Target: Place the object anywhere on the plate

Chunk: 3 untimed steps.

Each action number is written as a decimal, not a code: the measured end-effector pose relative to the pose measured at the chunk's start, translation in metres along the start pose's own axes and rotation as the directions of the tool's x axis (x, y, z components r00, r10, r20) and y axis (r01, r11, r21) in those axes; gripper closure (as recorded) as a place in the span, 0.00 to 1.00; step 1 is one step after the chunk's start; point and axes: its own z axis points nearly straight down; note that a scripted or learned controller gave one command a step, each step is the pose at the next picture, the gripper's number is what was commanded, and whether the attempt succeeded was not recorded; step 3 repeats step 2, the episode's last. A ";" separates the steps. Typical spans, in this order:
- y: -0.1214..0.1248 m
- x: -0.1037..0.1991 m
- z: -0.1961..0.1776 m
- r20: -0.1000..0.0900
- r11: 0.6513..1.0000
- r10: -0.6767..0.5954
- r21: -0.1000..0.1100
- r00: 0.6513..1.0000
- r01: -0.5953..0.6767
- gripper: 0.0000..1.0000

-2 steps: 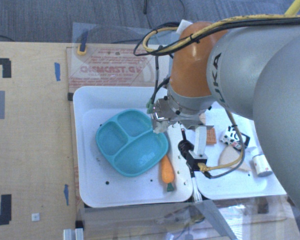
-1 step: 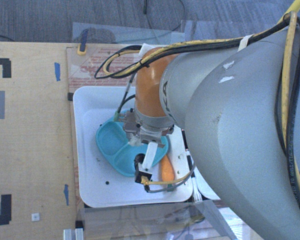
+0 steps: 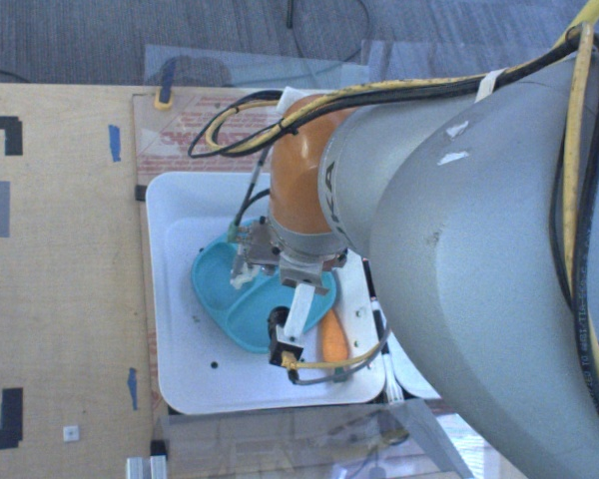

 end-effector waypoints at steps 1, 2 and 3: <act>0.057 -0.003 0.020 -0.003 0.999 -0.032 -0.011 0.999 0.032 0.00; 0.092 -0.003 -0.001 -0.003 0.968 0.252 -0.004 0.968 -0.252 0.00; 0.092 -0.003 -0.001 -0.003 0.968 0.252 -0.004 0.968 -0.252 0.00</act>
